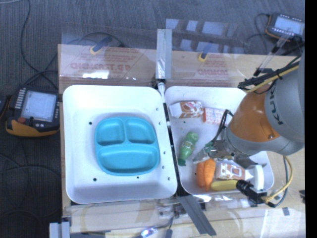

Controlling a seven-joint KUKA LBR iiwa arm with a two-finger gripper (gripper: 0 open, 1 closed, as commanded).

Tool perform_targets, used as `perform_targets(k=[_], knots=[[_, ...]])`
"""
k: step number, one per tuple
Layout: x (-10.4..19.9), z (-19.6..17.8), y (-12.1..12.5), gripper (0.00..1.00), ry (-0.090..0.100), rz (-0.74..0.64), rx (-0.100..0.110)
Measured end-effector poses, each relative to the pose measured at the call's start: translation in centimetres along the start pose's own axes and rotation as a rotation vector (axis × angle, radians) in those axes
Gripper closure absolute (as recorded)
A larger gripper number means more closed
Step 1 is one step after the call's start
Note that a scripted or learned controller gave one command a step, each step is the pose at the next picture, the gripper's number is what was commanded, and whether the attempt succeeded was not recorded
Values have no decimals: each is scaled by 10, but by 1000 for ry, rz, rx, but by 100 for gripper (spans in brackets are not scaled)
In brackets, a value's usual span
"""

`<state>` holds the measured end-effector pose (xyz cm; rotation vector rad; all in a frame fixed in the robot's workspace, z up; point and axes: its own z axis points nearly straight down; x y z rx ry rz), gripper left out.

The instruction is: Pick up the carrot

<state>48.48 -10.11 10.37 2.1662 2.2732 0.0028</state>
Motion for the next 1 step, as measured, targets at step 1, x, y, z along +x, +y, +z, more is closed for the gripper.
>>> perform_targets(k=[1], knots=[[0, 1, -2, 0, 1, 0, 7]])
